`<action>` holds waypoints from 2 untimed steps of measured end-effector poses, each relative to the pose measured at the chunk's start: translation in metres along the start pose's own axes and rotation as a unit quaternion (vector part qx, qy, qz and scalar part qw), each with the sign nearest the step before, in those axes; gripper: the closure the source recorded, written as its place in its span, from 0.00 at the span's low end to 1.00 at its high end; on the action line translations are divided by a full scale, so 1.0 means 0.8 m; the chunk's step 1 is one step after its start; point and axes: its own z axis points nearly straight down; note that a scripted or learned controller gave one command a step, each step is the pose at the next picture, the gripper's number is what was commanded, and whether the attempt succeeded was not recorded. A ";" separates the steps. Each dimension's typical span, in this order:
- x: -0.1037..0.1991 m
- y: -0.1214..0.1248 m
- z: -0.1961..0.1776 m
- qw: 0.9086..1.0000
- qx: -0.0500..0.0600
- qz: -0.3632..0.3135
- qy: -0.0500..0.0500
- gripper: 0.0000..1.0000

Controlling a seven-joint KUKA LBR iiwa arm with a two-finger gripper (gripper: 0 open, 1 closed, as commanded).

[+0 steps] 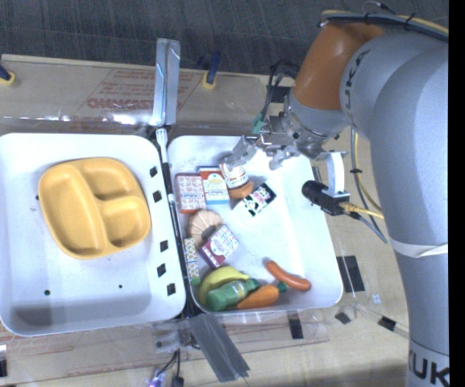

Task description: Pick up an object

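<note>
My gripper (pixel 259 151) hangs over the far part of the right bin (pixel 317 240), with its fingers spread open and nothing between them. Just below its left finger (pixel 241 147) stands a small bottle (pixel 235 176) with a brown band. A black-and-white carton (pixel 258 200) lies right of the bottle. Two small red-and-white boxes (pixel 202 189) lie left of it. Toward the near edge are a round biscuit (pixel 203 222), a purple packet (pixel 219 245), a banana (pixel 222 277), a green piece (pixel 226 295), a carrot (pixel 258 298) and a red sausage (pixel 287 276).
The left bin (pixel 22 297) holds a yellow divided plate (pixel 95 206). A metal divider (pixel 166 79) runs between the bins. The grey arm (pixel 393 119) with its orange band fills the right side, and a black cable plug (pixel 322 197) sticks out over the right bin's right rim.
</note>
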 end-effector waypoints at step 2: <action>-0.029 -0.035 0.121 0.998 -0.008 -0.056 -0.002 0.00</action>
